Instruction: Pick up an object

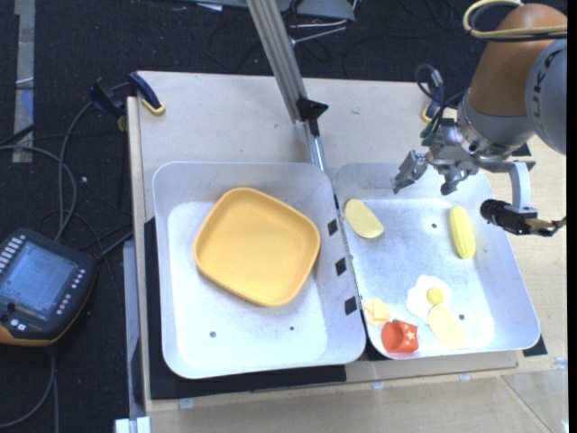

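I see the gripper (429, 176) hanging over the far edge of the right bin (505, 282), its two fingers spread apart with nothing between them. The arm (514, 70) comes in from the right, its orange band above the wrist.

Taking the right bin as my landmark: a pale yellow slice (364, 219) lies near its left wall, below and left of the gripper and apart from it. A corn cob (462, 232) lies toward its right side, roughly lengthwise. At its near edge I see a cluster close together: a fried egg (430, 296), a pale round piece (447, 325) just below it, a red piece (400, 336) and a small yellow bit (376, 311) by the left wall.

Left of the right bin, the left bin (180, 332) holds a yellow plate (258, 244), tilted askew.
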`<state>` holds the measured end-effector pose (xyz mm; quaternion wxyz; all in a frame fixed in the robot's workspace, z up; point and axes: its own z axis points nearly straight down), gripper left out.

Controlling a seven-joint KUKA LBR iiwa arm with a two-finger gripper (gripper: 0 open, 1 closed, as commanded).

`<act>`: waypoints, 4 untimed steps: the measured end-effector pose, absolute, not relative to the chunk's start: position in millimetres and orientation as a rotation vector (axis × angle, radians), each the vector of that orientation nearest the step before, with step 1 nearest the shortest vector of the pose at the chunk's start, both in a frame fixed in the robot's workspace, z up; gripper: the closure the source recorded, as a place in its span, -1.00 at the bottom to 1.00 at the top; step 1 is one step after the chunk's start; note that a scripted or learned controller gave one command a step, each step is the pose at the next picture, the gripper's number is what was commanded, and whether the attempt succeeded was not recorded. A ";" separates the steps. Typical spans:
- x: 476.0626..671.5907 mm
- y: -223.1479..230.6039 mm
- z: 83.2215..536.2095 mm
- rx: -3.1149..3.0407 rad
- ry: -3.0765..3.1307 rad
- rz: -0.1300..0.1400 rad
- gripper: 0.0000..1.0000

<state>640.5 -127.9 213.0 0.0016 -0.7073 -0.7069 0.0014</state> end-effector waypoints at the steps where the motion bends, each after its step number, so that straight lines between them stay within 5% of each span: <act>1: 646.8 -127.6 167.4 -2.219 -2.220 0.004 -1.00; 2: 647.4 -127.8 104.1 -2.218 -2.218 0.006 -1.00; 3: 649.3 -128.2 118.2 -2.222 -2.222 -0.001 1.00; 4: 658.2 -127.3 164.4 -2.223 -2.224 -0.004 1.00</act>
